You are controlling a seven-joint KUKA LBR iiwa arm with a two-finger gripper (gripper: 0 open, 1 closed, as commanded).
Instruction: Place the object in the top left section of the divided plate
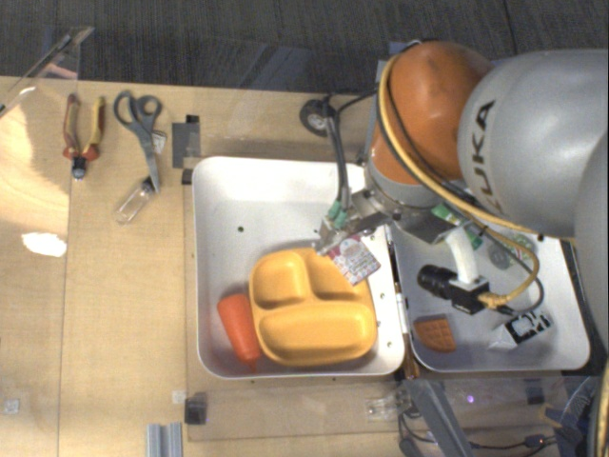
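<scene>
Dark grey carpet point(238, 17) runs along the top of the camera view, behind a pale wooden tabletop point(95, 331) with a bright patch of glare on its left side. On the bare wood at upper left lie red-handled pliers point(81, 133), grey-handled scissors point(143, 122) and, just below the scissors, a small clear plastic piece point(133, 201). A black block point(187, 141) sits at the upper left corner of the left bin point(247, 188).

This is 1 of 2 shallow white bins set side by side. In it, toward the near edge, rests a yellow divided plate point(314, 331) with 3 sections: 2 smaller ones at the top and 1 long one below. All 3 sections look bare. An orange carrot-shaped toy point(238, 327) lies against the plate's left side.

The grey arm point(533, 131) with its orange band reaches in from the right, and the gripper point(338, 225) hangs over the plate's upper right corner. Directly under it is a small red-and-white printed packet point(355, 258), overlapping the plate's top right rim, well apart from the top left section. Whether the gripper is clenched on the packet or released cannot be told from here.

The right bin point(561, 350) holds a brown waffle-like piece point(436, 332) near its front left and a small black-and-white item point(525, 327) to its right.
</scene>
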